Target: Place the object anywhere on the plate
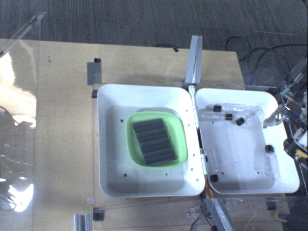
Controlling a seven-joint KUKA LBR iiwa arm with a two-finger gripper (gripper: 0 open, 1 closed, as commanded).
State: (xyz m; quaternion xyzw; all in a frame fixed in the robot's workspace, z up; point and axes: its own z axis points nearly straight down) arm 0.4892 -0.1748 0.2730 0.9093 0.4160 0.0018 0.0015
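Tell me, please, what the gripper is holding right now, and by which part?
That cannot be told. The dark ridged object lies on the green plate in the left bin.

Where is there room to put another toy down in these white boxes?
The right bin has a bare floor below the clear plastic piece. In the left bin, the green plate holding the dark ridged block leaves narrow white edges.

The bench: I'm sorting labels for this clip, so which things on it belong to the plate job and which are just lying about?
Part of the job:
- green plate in the left bin
- dark ridged block lying on the plate

Just lying about:
- clear plastic pieces with black caps in the right bin
- metal post behind the bins
- cables at the back right
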